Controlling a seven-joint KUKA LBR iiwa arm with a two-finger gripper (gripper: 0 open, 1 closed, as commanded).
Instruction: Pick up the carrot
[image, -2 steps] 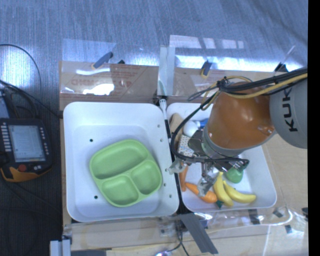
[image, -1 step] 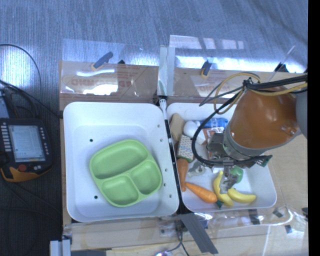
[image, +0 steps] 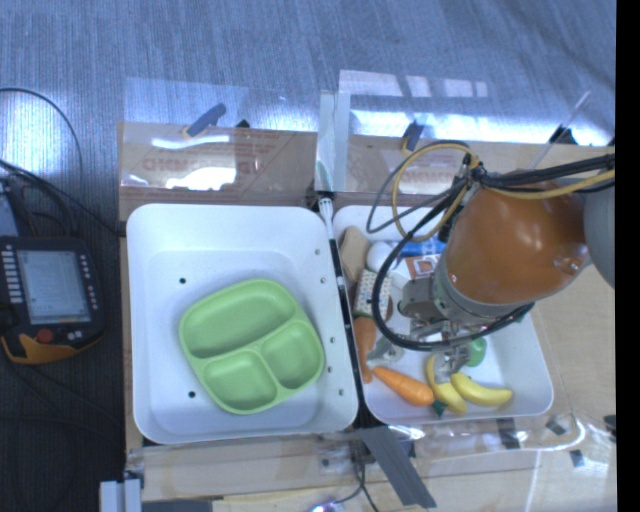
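From my seat at the console I see the arm (image: 520, 240) reaching in from the right, its orange band hanging over the right bin (image: 535, 385) and hiding much of what lies inside. The gripper (image: 452, 345) sits low beneath that band, over the middle of the right bin, and I cannot tell how it is set, since the wrist and a tangle of black and yellow cables (image: 420, 200) cover it. The carrot (image: 403, 385) lies on the floor of the right bin near its front edge, slanting from upper left to lower right, apart from the gripper and just to its lower left; nothing is gripping it that I can see. Just beside the carrot's right end lie two yellow bananas (image: 470, 392), curved along the front of the bin. A second orange piece (image: 365, 338) rests against the bin's left wall, just above the carrot. Farther back in that bin I make out a brownish item (image: 353, 243) and some white packaging (image: 378, 290), too hidden to name. The left bin (image: 160, 260) holds a green divided plate (image: 252, 345) with three compartments, lying flat and turned at an angle. A handheld control pendant (image: 48, 290) lies left of the bench.
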